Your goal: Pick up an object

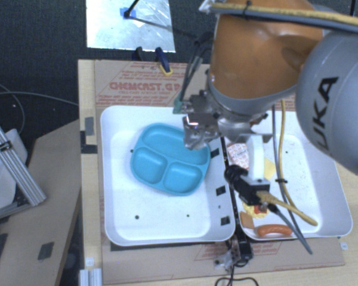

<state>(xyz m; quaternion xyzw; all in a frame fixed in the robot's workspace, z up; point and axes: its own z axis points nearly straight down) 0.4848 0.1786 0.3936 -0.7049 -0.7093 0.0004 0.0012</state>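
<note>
A: Item: blue divided plate point(169, 166), left bin point(116, 159). Your read?

B: Likely light, stiff, slick plastic. You'd take its far-right rim, under the gripper point(197, 137); whether the fingers are apart or together, I cannot tell.

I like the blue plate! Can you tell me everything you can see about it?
The blue plate is a light blue tray, plastic by its look, with rounded corners and three sunken compartments, nothing visible in them. It lies flat and turned at a slant in the left white bin, toward that bin's right side. The robot's pincer is at the plate's upper right edge and hides that corner, so I cannot tell whether it touches the plate.
</note>
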